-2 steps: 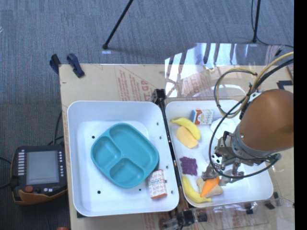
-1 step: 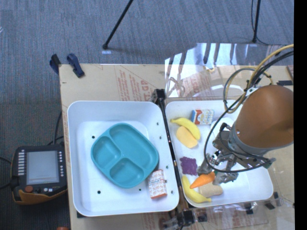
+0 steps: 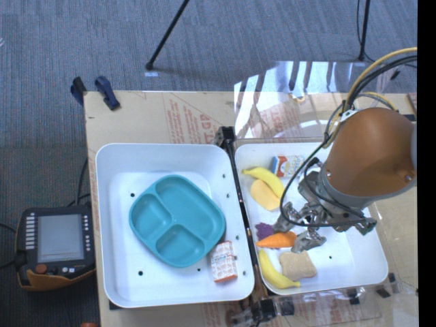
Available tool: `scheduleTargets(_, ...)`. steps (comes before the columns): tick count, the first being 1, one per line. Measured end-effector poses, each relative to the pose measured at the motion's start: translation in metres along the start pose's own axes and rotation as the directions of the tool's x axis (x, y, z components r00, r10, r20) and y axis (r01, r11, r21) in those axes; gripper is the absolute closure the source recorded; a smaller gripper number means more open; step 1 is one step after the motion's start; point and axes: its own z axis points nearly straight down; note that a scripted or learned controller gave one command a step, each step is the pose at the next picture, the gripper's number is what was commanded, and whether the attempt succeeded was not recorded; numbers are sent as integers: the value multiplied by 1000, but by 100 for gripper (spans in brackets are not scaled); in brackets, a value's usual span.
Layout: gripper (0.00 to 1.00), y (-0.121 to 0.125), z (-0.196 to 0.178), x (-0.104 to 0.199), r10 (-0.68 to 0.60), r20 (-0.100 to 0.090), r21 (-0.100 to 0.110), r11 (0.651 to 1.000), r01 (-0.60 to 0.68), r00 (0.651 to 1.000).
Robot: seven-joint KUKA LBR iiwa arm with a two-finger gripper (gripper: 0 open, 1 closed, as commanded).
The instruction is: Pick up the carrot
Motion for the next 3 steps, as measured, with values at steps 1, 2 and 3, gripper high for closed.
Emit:
scheduleTargets(1,0,0,0,0,-1,0,0,1000,1,1000)
scheduleTargets(2,0,-22,96,11,265,3,3,964,-265,964)
scheduleTargets(3,0,-18,96,19,570,7,7,822,-570,822)
